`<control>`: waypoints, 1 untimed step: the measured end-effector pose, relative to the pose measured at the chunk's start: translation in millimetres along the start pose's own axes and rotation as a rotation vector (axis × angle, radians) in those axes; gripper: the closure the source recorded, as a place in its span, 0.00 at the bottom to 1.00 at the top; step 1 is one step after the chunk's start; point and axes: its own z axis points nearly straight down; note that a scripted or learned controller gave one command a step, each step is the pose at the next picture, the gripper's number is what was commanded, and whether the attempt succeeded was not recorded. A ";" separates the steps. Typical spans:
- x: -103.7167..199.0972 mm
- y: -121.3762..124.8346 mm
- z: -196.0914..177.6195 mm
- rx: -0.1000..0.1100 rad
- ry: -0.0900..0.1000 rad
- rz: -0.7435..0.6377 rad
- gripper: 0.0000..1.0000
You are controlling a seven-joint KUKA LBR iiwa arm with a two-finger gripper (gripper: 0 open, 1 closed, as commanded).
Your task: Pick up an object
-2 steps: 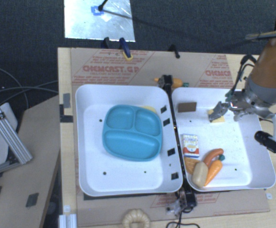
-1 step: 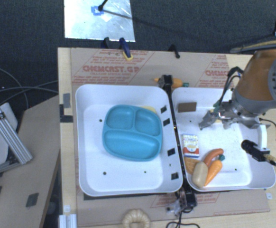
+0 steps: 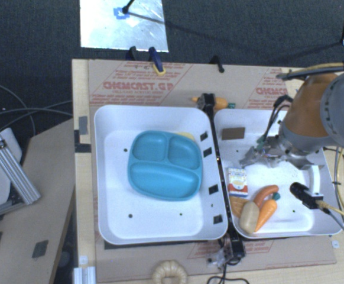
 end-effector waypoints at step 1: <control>-0.3 0.8 -12.5 -0.002 0.000 0.000 1.00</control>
